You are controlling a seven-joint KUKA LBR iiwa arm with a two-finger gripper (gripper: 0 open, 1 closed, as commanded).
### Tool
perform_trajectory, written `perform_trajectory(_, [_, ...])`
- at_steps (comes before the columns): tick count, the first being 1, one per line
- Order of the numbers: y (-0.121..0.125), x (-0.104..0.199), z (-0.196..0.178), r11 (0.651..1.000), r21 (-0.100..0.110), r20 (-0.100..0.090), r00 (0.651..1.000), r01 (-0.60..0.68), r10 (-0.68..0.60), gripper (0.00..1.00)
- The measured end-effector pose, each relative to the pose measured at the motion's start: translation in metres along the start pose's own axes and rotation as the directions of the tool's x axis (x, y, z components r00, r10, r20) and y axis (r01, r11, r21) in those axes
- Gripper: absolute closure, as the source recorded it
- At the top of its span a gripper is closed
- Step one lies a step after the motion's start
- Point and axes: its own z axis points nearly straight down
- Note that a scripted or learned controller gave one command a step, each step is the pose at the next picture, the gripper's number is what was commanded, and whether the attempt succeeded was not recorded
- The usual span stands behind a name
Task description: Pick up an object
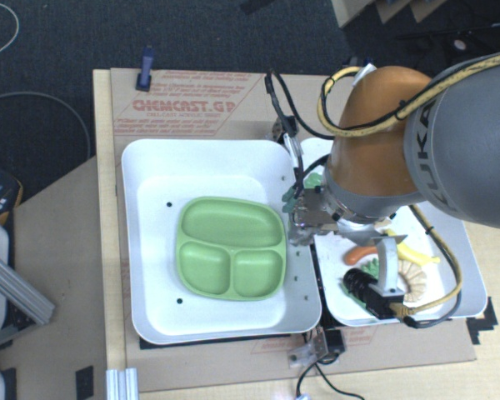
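While the big grey arm with its orange band (383, 140) is stretched in from the right, its bulk is hung over the seam between the two shallow white plastic bins. The left bin (150, 248) is seen whole; in its middle a pale green plastic plate with three compartments (231, 247) is laid flat, one long compartment on the far side and two smaller ones on the near side. The plate's right edge is found near the bin's right wall.

The right bin (458, 265) is largely covered by the arm. On what is left showing of its floor, a small cluster is made out: a small orange carrot-like piece (362, 254) just beside a curved yellow banana-shaped piece (418, 257), with a pale ribbed round item (418, 283) on the near side of them. These are packed close together and partly hidden by black and yellow cables (383, 302) looped off the wrist.

The gripper (301, 215) is spotted at the dividing walls, just beside the plate's right rim. Whether it is parted or closed cannot be told, and nothing can be seen held by it. Both bins are carried on a brown cardboard-like sheet with red lettering (183, 98).
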Motion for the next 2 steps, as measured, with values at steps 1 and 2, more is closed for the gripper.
perform_trajectory(1, [-0.003,-0.032,-0.042,1.0,-0.016,0.002,1.0,-0.009,0.009,1.0])
perform_trajectory(2, [-0.003,0.027,-0.142,1.0,-0.023,-0.004,1.0,0.002,-0.002,1.0])
